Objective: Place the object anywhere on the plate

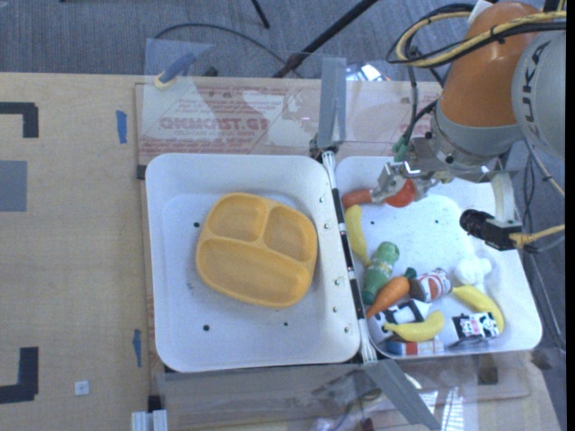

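While claw [402,180] hangs over right bin's [521,326] far-left corner, red-orange object [401,193] sits between its fingers, apparently gripped, raised for carry; yellow plate [258,249] waits in left bin [171,268], bare, well apart leftward

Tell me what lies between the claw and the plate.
In the camera view: a yellow banana, the bins' rims, then bare bin floor before the plate; claw.

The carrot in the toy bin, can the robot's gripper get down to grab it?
Probably yes. The carrot lies on top of the pile with nothing covering it, though the green bottle and a banana crowd it. The gripper hangs over the same bin.
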You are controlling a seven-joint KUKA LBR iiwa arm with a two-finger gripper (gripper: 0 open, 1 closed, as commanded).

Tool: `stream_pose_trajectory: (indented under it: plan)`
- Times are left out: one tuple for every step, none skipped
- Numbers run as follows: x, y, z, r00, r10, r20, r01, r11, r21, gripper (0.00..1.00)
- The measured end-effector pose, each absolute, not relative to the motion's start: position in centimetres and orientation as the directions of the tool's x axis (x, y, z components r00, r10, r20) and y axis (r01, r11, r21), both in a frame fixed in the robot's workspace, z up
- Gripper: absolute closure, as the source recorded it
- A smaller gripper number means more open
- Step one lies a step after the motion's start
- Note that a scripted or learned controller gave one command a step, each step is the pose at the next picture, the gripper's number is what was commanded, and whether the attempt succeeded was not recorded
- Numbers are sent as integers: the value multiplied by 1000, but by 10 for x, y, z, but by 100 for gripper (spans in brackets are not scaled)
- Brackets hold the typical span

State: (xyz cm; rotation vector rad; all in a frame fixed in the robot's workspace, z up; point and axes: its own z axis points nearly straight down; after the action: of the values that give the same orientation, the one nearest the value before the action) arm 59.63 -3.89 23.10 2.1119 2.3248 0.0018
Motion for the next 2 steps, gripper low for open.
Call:
stream_pose_trajectory:
  plan:
    - [621, -82, 194, 124, 992, -1, 992, -124, 2, 100]
    - [607, -91, 203, 100, 995, -1, 995, -100, -2, 100]
